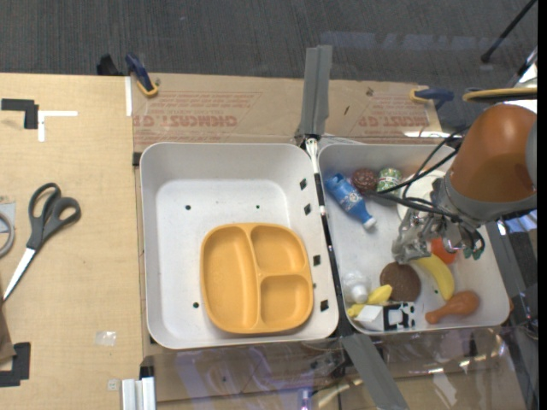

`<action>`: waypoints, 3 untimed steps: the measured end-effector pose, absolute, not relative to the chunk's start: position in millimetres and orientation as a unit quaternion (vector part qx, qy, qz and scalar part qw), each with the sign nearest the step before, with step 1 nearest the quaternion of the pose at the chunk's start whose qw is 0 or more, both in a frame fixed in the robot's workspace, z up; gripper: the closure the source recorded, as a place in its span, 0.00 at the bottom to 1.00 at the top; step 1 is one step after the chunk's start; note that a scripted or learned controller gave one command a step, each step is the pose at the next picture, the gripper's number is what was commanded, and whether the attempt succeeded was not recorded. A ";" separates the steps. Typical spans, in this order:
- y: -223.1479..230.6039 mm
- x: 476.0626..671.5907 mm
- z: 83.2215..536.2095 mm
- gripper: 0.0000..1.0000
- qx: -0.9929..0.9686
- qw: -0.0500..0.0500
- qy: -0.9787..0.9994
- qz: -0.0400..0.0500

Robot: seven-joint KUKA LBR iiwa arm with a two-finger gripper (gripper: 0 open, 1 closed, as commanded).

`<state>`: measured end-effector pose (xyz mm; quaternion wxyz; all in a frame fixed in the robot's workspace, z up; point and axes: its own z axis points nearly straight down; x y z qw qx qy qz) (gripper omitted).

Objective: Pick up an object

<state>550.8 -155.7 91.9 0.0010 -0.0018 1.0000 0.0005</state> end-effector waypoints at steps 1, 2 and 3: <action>-155.9 550.8 92.1 0.00 -0.002 0.001 1.000 0.000; -108.5 634.4 93.6 0.00 0.042 0.003 0.999 0.000; -189.9 609.2 94.3 0.00 0.055 0.003 0.998 0.000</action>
